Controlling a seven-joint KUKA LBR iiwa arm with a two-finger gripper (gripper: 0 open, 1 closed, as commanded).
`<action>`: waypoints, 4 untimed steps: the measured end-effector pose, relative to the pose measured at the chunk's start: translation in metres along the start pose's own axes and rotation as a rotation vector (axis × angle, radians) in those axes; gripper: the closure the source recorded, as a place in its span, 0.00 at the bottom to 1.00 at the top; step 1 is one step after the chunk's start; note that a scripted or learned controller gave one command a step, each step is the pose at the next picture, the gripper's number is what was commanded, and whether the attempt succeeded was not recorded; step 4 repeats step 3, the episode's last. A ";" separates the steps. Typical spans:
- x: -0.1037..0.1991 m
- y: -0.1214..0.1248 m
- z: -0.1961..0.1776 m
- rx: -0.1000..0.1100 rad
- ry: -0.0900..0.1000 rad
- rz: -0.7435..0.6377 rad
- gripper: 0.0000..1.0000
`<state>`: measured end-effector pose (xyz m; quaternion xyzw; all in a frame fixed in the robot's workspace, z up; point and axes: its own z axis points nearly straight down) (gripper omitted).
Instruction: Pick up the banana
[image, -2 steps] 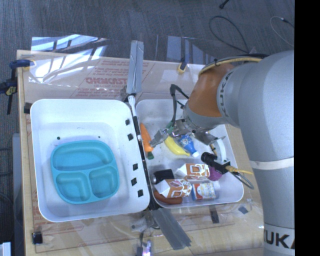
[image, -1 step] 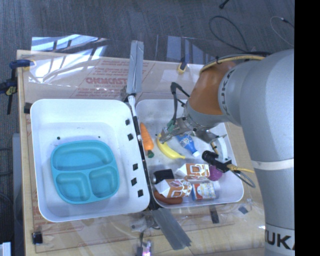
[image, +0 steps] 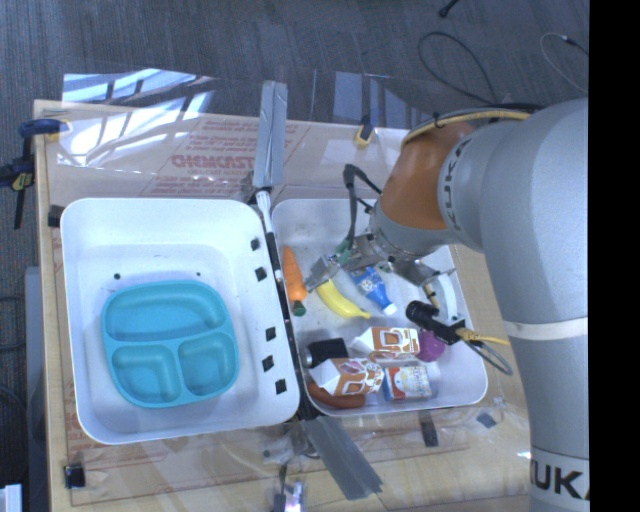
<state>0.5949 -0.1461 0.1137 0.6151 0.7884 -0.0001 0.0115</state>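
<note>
Inspecting camera view: one fixed view, looking down on both bins at a slant.
Gripper (image: 345, 258): low in the right bin (image: 460, 385), at the end of the arm (image: 500, 190); grey linkage visible, fingertips too small and cluttered to resolve.
Gripper state: cannot tell whether spread, pressed together or pinching anything.
Banana (image: 341, 301): lying flat on the right bin's floor, just below the tool in the view, towards the bench's front edge; contact with the tool cannot be confirmed.
Banana long axis: runs diagonally, from an end near the tool's left side down and right, away from the divider.
Neighbours of the tool: carrot (image: 292, 276) just to its left along the divider; blue-and-white tube (image: 376, 290) just to its right, close beside the banana.
Arm pose: enters from the right, orange band (image: 420, 190) above the wrist, wrist bent steeply down into the bin.
Judgement: coming move likely calls for a short shift towards the banana's middle, fingers set across its long axis; the tube and carrot crowd the approach.
Left bin (image: 80, 240): holds a blue divided tray (image: 170, 340), well apart from the tool.
</note>
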 end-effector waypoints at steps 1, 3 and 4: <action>0.017 -0.020 0.014 0.001 0.003 -0.023 0.00; 0.069 0.032 -0.080 0.014 0.019 -0.032 1.00; 0.069 0.032 -0.080 0.014 0.019 -0.032 1.00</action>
